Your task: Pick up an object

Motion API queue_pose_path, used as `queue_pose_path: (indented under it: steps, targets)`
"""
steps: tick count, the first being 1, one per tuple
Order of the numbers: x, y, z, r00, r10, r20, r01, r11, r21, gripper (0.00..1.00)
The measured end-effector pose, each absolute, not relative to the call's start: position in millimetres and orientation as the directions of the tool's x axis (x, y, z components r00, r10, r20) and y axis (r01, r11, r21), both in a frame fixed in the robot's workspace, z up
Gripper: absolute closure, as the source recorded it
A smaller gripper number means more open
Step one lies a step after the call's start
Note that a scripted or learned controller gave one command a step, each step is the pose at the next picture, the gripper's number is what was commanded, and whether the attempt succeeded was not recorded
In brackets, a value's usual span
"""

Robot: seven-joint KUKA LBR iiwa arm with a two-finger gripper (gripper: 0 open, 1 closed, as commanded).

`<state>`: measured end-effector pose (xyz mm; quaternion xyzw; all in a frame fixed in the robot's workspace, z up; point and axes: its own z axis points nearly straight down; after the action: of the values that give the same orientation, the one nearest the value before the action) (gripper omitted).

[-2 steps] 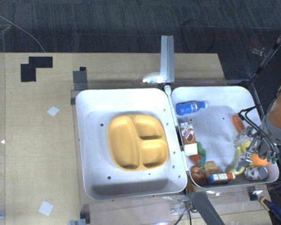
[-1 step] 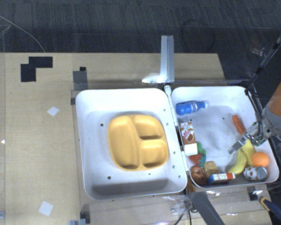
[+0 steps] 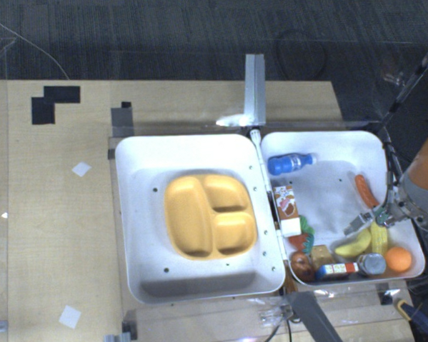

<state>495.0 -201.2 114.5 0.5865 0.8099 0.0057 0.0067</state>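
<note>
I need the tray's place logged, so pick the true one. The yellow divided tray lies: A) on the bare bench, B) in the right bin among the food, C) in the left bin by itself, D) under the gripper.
C: the yellow tray lies flat in the middle of the left bin, while the bottle and banana sit in the right bin.

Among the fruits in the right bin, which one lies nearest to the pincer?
The banana. Its upper end lies just below the pincer, while the orange sits farther off, in the bin's lower right corner.

No legible text; carton (image 3: 286, 202) and bottle (image 3: 290, 163) labels too small to read
</note>
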Motion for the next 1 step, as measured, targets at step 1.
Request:
queue_pose_path:
  steps: [1]
  targets:
    - [491.3, -161.1, 88.8, -0.322, 0.947, -0.011, 0.947, 0.322, 0.011, 0.00]
